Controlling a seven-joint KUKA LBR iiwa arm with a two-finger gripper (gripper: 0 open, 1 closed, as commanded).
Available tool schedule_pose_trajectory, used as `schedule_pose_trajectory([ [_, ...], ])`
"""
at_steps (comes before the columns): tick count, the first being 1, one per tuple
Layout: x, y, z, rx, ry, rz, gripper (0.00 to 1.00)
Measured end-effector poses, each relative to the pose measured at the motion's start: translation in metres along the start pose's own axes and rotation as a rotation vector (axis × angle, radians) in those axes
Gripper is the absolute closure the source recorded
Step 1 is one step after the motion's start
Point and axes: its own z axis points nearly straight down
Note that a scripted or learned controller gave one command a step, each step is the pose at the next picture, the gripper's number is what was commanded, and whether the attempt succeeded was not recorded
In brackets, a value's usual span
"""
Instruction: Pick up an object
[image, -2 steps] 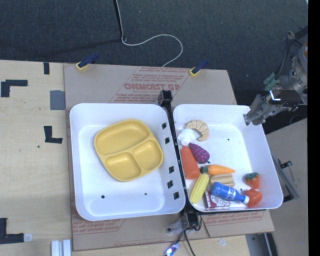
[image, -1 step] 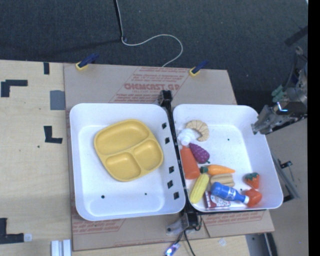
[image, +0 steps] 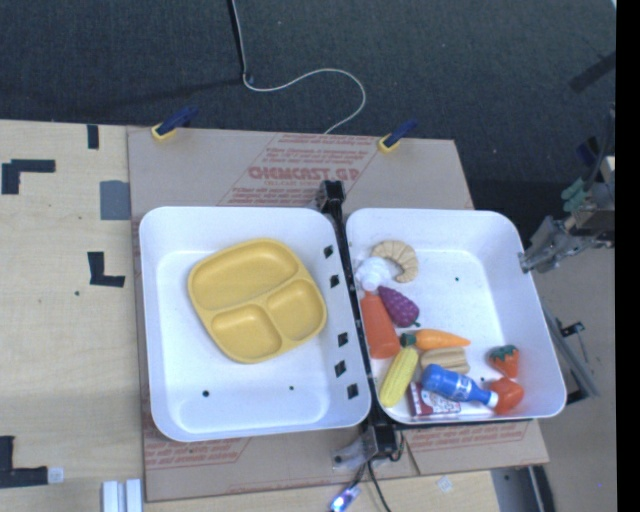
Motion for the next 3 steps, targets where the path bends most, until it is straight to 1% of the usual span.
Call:
schedule_pose_trajectory([
  [1, -0.032, 0.0, -0.017, -0.003, 0.0, -0.001, 1.0],
  [3, -0.077, 0.0, -0.008, -0.002, 0.0, -0.001, 1.0],
])
